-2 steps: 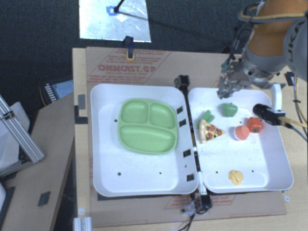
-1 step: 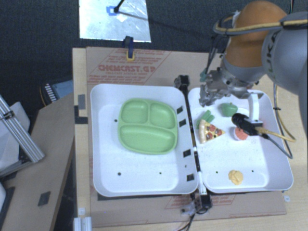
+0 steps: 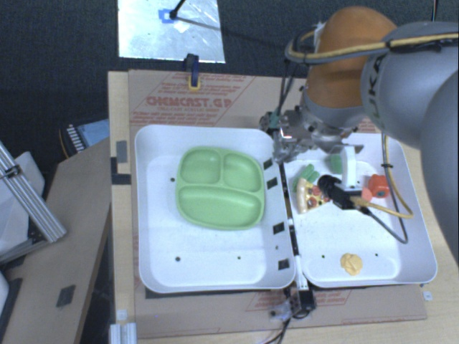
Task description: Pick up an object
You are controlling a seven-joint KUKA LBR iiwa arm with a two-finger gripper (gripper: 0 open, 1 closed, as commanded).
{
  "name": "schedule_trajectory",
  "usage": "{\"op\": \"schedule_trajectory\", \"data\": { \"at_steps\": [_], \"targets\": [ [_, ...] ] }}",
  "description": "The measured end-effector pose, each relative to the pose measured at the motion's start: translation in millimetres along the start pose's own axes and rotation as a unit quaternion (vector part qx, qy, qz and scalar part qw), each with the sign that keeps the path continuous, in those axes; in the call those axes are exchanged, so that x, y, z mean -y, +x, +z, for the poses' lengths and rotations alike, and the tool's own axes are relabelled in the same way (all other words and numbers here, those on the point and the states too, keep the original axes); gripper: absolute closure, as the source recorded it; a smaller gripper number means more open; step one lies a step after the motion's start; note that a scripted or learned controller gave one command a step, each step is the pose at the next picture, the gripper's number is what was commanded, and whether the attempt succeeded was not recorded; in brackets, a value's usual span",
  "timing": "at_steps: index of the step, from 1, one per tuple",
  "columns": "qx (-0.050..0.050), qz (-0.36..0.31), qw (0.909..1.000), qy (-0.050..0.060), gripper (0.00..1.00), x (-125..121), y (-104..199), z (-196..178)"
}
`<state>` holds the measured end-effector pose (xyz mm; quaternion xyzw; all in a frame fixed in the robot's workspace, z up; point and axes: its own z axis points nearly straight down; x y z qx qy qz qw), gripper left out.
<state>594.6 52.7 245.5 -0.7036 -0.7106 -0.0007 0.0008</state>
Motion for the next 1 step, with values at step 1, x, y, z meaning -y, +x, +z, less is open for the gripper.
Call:
{"op": "schedule_trajectory", "data": {
  "at_steps": [1],
  "targets": [
    [0.0, 0.0, 1.0, 0.001, 1.0, 29.9, 46.5, -0.5]
  ]
}}
